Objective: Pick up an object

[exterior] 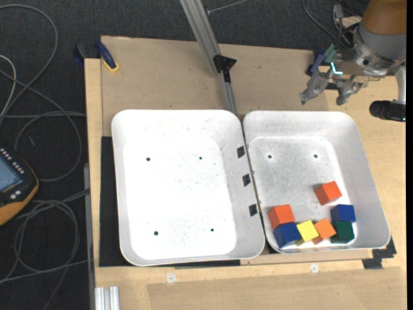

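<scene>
A wooden bench [161, 70] carries two shallow white bins side by side. The left bin [177, 186] has only small dark specks and four dots on its floor. The right bin [310, 154] holds seven small blocks, all gathered in its near right corner, leaving the far half and left side of its floor bare.

Counted by colour: three orange, two blue, one yellow, one green. One orange block [328, 192] sits alone, slightly apart from the rest. A second orange block [281, 215] touches a blue block [287, 234] just in front of it. The yellow block [307, 230] lies between that blue block and the third orange block [324, 228]. The other blue block [343, 213] sits against the green block [344, 232], close to the bin's right wall.

The gripper [326, 94] hangs beyond the right bin's far rim, over bare bench, well apart from the blocks. Its two fingers are spread, with nothing between them.
</scene>
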`<state>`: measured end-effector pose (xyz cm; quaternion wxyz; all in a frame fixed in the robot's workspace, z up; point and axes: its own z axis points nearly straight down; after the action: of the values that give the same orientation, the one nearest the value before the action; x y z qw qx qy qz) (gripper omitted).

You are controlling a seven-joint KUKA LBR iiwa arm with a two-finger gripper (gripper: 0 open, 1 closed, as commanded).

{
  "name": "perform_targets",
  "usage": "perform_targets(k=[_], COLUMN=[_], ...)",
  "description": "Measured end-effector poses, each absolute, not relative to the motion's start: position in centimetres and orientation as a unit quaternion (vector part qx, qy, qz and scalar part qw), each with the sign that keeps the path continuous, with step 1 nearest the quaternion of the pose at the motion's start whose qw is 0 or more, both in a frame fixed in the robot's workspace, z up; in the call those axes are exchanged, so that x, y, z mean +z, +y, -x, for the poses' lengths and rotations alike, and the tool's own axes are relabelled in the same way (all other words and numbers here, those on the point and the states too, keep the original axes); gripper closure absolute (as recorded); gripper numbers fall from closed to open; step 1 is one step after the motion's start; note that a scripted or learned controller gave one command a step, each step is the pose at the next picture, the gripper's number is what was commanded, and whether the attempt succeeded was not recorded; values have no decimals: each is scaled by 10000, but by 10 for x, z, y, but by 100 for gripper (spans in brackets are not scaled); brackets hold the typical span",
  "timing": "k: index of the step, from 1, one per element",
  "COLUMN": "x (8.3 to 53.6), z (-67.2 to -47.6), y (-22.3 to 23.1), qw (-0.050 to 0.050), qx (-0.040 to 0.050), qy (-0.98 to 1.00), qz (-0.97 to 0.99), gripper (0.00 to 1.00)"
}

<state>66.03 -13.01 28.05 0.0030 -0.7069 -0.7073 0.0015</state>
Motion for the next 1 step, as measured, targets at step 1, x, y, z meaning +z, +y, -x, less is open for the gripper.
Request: perform_targets(k=[1], x=[283], z=[-661], y=[-130], qw=[8], qx=[6], qy=[-7078], qz=[7065], gripper=[0])
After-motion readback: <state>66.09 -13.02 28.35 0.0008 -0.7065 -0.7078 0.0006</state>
